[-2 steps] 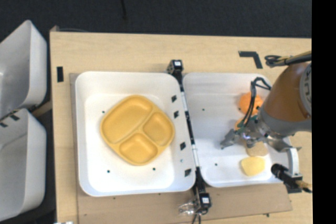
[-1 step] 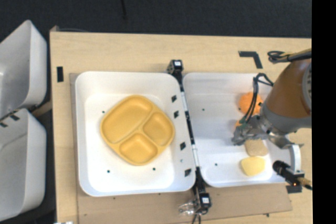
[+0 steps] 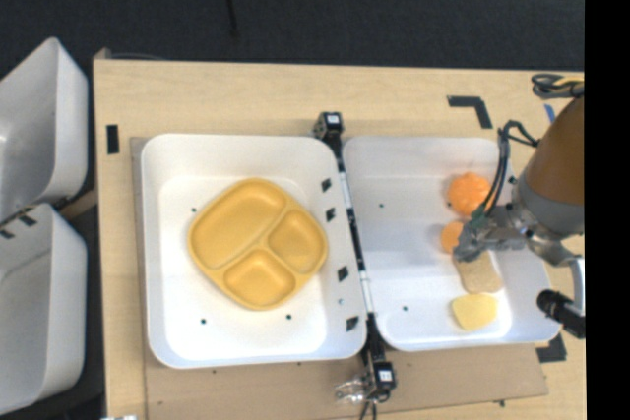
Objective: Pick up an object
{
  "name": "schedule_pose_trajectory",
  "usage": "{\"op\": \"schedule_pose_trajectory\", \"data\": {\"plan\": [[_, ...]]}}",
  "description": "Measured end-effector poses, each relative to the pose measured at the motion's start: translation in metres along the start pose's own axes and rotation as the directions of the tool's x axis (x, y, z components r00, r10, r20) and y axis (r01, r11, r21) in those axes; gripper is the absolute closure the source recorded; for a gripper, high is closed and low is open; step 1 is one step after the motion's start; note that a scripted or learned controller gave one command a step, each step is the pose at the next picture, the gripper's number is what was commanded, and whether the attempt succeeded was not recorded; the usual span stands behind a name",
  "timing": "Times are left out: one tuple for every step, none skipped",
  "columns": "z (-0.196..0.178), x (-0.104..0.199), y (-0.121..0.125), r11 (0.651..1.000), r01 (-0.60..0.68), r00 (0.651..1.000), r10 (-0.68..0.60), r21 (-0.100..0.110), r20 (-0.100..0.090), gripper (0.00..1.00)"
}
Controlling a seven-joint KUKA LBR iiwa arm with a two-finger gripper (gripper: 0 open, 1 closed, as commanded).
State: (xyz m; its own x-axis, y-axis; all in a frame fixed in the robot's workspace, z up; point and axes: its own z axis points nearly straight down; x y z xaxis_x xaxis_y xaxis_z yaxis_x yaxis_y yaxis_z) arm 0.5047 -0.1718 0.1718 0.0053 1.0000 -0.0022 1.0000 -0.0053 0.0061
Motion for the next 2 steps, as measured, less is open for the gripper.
{"op": "schedule_pose_trajectory", "data": {"plan": [[-0.0638,-0.0054,0.0049,1.0,0.008,1.0,-0.008,-0.003,0.001,1.0],[-0.0677,-0.0061,0.0059,1.0,0.009,1.0,-0.009,0.003,-0.001,1.0]]}}
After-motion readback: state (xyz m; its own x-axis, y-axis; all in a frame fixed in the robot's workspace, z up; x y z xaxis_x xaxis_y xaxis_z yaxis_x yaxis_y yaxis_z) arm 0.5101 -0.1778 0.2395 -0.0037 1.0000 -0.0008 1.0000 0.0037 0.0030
